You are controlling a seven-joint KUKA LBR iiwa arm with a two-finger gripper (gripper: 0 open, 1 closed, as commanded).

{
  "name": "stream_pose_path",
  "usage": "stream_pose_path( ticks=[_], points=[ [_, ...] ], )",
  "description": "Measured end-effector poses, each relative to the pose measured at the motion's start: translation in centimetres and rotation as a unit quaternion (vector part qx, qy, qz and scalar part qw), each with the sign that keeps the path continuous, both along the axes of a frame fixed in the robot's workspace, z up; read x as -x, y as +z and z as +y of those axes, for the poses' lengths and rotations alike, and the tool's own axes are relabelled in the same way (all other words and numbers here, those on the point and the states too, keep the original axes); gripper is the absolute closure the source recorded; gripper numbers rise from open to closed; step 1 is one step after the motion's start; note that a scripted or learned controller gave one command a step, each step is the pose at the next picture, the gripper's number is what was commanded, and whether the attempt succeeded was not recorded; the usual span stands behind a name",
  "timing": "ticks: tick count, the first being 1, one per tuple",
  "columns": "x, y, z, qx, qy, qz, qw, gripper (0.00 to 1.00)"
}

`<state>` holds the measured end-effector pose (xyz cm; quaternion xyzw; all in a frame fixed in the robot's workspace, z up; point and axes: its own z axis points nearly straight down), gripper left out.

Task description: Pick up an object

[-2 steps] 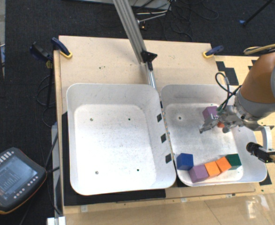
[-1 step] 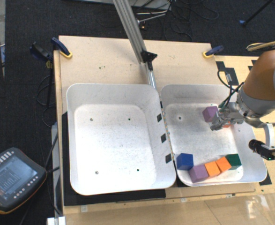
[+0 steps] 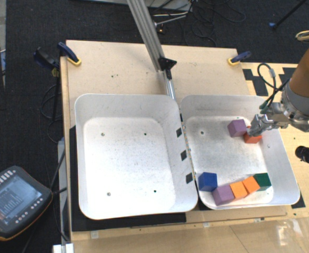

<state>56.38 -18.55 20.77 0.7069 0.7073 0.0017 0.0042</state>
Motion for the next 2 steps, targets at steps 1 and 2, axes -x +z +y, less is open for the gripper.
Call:
stream_pose_path(
  ticks=[1,2],
  points=[
    [-0.2,3.4,0.0,-0.0005,0.001,0.001,1.0,1.0],
    [0.6,4.3,4.9,-0.0026,0.003,0.004,1.0,1.0]
  ],
)
